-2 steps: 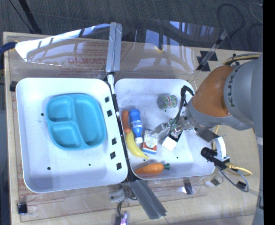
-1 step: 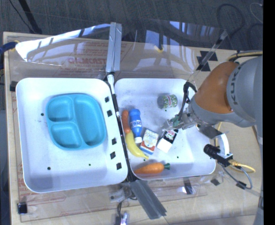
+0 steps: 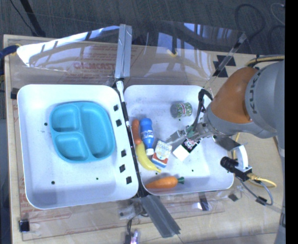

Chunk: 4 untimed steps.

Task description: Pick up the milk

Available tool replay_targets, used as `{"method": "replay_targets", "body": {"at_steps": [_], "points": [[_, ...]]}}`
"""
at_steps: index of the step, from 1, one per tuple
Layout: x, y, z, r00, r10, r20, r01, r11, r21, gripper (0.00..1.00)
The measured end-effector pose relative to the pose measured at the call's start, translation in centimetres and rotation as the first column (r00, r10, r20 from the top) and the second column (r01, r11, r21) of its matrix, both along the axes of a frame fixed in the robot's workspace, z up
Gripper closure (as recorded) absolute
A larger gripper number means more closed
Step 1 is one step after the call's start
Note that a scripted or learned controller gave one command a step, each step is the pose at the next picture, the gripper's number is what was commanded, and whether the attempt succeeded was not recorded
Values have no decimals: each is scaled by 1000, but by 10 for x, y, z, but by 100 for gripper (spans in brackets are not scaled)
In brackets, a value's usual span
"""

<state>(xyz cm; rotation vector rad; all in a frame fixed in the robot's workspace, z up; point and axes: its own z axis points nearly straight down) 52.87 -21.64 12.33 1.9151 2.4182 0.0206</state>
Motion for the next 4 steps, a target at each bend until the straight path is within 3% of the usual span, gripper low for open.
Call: {"method": "replay_targets", "body": {"at_steps": [1, 2, 3, 4], "points": [[3, -2, -14, 1000, 4, -12, -4, 1000, 2, 0], [7, -4, 1, 1000, 7, -1, -7, 1000, -4, 100], [79, 48, 87, 917, -394, -53, 396, 918, 25, 100], [78, 48, 87, 917, -394, -54, 396, 918, 25, 0]]}}
